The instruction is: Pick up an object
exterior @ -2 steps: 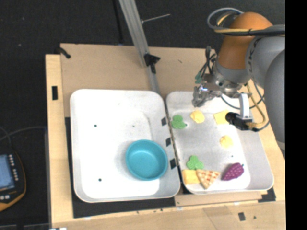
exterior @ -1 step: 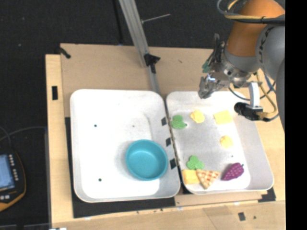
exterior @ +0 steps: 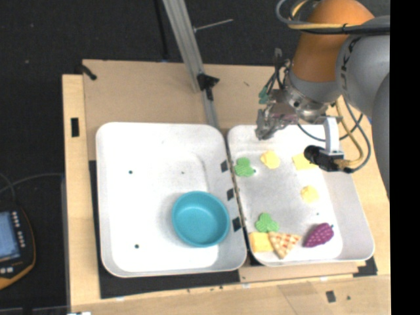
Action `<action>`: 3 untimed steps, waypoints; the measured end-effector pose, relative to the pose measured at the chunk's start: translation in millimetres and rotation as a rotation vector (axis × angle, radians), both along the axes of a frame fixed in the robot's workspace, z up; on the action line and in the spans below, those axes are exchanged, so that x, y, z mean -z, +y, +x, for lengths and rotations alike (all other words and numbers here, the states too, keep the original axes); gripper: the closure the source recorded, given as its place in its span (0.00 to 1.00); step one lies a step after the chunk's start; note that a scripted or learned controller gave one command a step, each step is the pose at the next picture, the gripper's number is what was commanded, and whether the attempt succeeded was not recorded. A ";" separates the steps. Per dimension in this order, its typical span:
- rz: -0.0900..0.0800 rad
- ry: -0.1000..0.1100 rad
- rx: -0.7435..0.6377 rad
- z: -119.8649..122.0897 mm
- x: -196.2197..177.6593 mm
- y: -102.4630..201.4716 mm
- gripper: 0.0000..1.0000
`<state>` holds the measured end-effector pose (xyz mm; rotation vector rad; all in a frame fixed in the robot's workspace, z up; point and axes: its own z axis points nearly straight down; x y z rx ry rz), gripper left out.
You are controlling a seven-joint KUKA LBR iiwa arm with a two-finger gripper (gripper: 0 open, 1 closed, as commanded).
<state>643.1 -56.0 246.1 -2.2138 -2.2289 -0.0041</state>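
Camera view, looking down at a slant: the desk carries two shallow white bins side by side; the left bin holds a blue bowl near its front right corner; the right bin holds the small toy food items.

Arm: grey with an orange band, entering from the right; the gripper hangs at the rear left corner of the right bin, above the bin's far rim; the state of the fingers cannot be told from this angle, and nothing is seen between them.

Items in the right bin: a green leafy piece near the left wall, just in front of the gripper; a yellow piece just beside it to the right; a second yellow piece further right, partly under a black part of the arm's fittings; a small yellow round piece toward the middle; along the front wall, a second green piece, a yellow block, a pizza slice touching the block, and a purple grape bunch near the slice.

A grey metal pole rises from the desk behind the bins.
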 end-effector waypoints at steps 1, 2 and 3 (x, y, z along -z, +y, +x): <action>-0.001 0.002 0.000 -19.3 8.7 55.3 1.00; 0.001 0.001 -0.001 -35.4 -2.9 102.1 1.00; 0.000 0.002 0.000 -45.4 1.9 145.1 1.00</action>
